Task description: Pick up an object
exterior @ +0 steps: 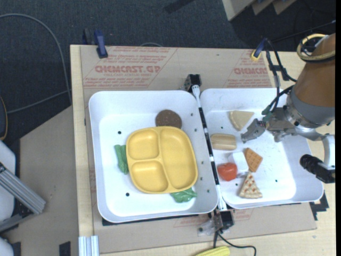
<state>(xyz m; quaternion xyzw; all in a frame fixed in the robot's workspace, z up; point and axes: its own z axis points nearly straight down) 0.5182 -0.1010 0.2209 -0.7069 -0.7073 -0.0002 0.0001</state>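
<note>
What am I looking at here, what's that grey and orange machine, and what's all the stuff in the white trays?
It is one photo from a camera fixed above a workbench, looking down at a slant. The grey and orange machine on the right is a robot arm, ending in a two-finger claw that hangs over the right bin. I see nothing between its fingers. That bin holds toy food: a pale wedge, a bread roll, a cracker, a red tomato and a pizza slice. The left bin holds a yellow divided plate, a brown patty and green leaves.
</note>
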